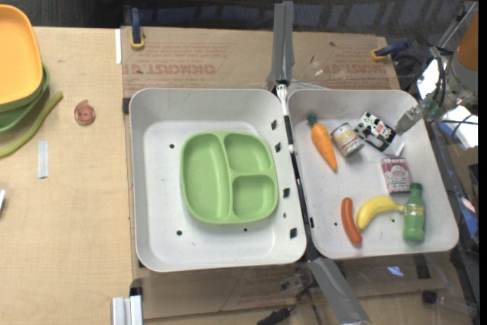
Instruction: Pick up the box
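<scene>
My gripper (pixel 405 120) hangs near the right bin's (pixel 449 236) far right corner; I cannot tell how it is set. Just beside it lies the black-and-white box (pixel 376 129), touching a small can (pixel 347 139). Toward the near edge: carrot (pixel 323 142), pink carton (pixel 396 175), banana (pixel 375 209), green bottle (pixel 413 214).

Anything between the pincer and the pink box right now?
Camera view: only bare white bin floor between the pincer and the pink box; the black-and-white spotted item sits just left of that line.

Bright, even light; soft shadows
</scene>
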You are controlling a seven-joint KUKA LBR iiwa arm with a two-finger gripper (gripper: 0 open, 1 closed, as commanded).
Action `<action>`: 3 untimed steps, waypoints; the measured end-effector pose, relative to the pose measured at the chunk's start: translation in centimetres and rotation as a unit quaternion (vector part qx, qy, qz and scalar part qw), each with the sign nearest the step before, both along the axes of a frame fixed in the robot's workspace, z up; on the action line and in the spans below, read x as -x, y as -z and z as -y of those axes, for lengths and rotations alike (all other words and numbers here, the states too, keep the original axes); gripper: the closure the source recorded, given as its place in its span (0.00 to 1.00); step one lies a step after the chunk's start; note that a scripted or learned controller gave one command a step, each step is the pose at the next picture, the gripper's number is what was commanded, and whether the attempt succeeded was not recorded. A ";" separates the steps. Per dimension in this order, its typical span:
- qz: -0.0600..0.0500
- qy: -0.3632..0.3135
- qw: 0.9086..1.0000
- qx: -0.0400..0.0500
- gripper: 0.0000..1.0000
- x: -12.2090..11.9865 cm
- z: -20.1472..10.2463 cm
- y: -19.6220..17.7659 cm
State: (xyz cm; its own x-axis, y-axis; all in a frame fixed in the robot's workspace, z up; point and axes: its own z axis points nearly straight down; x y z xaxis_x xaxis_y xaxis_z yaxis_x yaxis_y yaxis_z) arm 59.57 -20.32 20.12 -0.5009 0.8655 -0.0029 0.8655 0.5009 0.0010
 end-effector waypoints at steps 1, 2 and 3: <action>0.000 0.000 1.000 0.000 0.00 0.0 0.0 0.0; 0.008 -0.047 0.999 0.002 0.00 -0.5 0.1 7.9; 0.022 -0.064 0.998 0.009 0.00 1.4 1.0 8.8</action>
